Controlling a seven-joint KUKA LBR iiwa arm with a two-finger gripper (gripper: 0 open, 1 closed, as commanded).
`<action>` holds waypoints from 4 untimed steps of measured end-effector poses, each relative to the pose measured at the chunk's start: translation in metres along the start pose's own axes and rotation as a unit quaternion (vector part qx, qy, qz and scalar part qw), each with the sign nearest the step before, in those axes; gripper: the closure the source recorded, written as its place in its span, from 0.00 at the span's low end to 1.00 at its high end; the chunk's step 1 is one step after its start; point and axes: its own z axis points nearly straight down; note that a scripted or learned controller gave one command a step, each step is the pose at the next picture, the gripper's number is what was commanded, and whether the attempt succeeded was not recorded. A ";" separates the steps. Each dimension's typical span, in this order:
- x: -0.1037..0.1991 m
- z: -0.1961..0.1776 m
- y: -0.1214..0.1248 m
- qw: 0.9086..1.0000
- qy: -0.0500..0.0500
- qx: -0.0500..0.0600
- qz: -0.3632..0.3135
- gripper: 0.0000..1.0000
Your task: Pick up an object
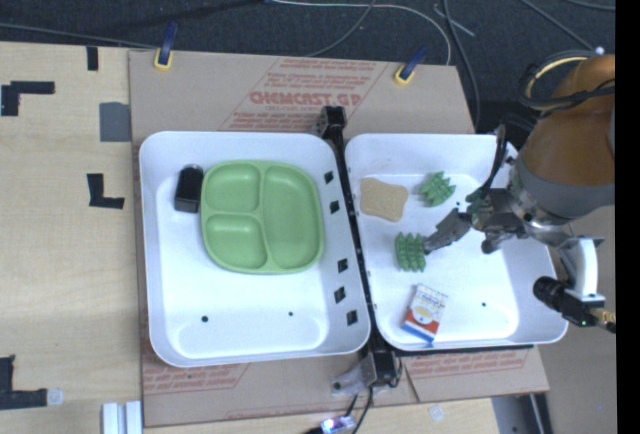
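Observation:
The right bin (500, 322) holds a tan flat piece (383, 198), two green spiky toys (436, 188) (409, 250) and a small red, white and blue box (425, 312). My gripper (463, 239) hangs over the middle of this bin, to the right of the lower green toy. It is open, with nothing between its fingers. Its left fingertip (437, 239) ends just beside that toy's upper right edge. Whether they touch is unclear.
The left bin (240, 337) carries a green divided plate (263, 217) with a small black block (188, 189) at its left side. A black divider (345, 222) runs between the bins. Cables lie on the dark surface behind the bench.

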 end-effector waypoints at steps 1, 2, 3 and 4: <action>0.000 -0.006 0.003 1.000 -0.001 -0.007 -0.002 0.00; 0.002 0.057 -0.002 1.000 -0.001 -0.003 -0.001 0.00; 0.002 0.101 -0.001 1.000 0.000 -0.004 -0.002 0.00; 0.002 0.141 -0.001 1.000 -0.002 -0.007 -0.002 0.00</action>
